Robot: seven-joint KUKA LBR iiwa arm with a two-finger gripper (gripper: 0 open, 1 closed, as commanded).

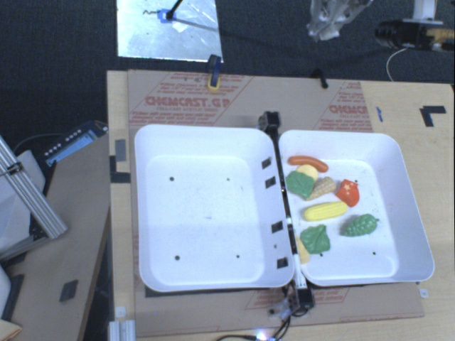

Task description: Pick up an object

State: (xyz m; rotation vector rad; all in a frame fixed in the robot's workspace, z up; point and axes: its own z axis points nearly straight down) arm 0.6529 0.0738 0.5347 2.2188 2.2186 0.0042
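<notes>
the gripper (329,16) hangs high above the tabletop, beyond the bins, so nothing is grasped yet. the toy foods, corn (325,210) among them, lie clustered in the right bin (405,190), likely because that bin is the source.

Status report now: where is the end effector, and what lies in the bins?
End effector high beyond the bench, away from the bins. Toy foods clustered in the right bin: sausage, corn, grapes. Nothing blocking them.
</notes>
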